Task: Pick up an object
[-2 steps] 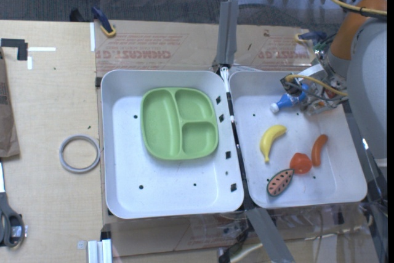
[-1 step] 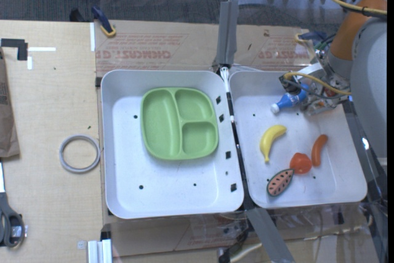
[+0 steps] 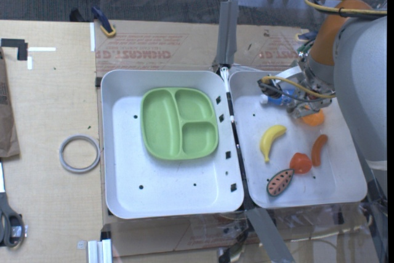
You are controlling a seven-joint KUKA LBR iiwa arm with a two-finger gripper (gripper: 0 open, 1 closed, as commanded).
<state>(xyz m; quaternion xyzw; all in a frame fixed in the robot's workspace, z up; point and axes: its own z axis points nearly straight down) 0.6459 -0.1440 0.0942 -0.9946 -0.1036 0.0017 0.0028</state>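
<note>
The claw [image 3: 306, 109], its grip impossible to tell, hovers over an orange piece [image 3: 313, 118] near the right bin's [image 3: 345, 191] far edge.

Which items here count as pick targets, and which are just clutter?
Pick candidates, right bin, by the gripper: banana, tomato, carrot, watermelon slice, orange piece.

Lying about: green divided plate in left bin, tape ring, scissors, clamp.
</note>
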